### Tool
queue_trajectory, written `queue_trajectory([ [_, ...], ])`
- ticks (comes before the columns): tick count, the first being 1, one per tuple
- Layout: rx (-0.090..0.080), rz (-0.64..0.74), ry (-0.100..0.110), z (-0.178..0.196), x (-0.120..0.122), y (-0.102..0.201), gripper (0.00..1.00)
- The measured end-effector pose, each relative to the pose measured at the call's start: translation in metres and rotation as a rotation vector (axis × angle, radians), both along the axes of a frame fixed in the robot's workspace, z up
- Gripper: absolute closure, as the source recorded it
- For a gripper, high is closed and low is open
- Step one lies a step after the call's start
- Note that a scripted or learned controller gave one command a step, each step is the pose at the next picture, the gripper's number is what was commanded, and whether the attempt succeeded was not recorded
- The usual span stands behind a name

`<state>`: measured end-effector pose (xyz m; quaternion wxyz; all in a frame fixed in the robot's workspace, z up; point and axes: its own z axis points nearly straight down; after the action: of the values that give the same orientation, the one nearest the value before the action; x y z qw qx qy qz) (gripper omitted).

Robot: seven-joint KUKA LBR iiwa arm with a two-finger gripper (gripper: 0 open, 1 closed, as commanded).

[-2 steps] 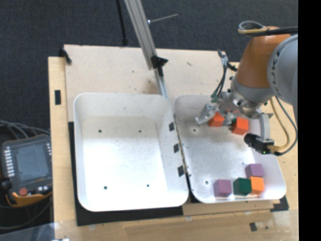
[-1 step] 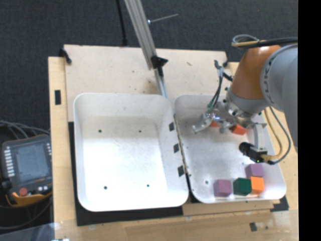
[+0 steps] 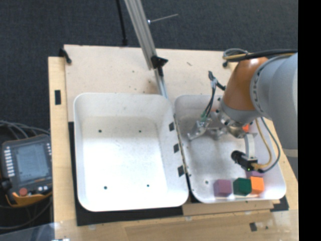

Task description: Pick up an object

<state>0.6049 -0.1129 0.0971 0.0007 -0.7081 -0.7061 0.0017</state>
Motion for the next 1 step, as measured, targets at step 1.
queue_trajectory([
  [1, 0.000, -0.007, -0.009, 0.0142, 0.0021, -0.0011, 1.00],
])
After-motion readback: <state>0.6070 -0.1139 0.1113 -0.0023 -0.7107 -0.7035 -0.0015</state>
